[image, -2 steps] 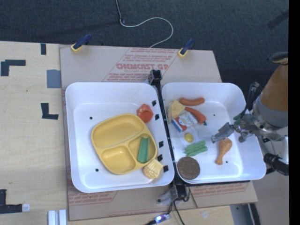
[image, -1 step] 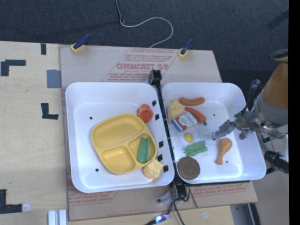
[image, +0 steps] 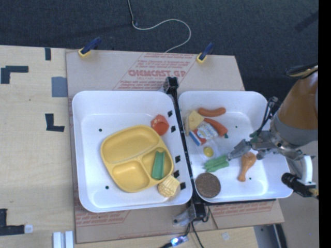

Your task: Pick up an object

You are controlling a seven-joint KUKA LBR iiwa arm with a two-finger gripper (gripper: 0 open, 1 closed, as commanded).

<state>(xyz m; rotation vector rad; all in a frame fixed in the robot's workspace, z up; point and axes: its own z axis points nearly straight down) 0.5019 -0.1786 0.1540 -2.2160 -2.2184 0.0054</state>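
The gripper (image: 239, 150) hangs low in the right bin (image: 258, 99), beside the drumstick (image: 247, 165) and green bean (image: 216, 164), seemingly choosing; I cannot tell its opening.

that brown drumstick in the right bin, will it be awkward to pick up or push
The drumstick looks like smooth moulded plastic, so probably stiff, light and a bit slippery. Its tapered shape, bulbous at one end, may let it pivot or slide when pushed. It lies flat, so tipping seems unlikely.
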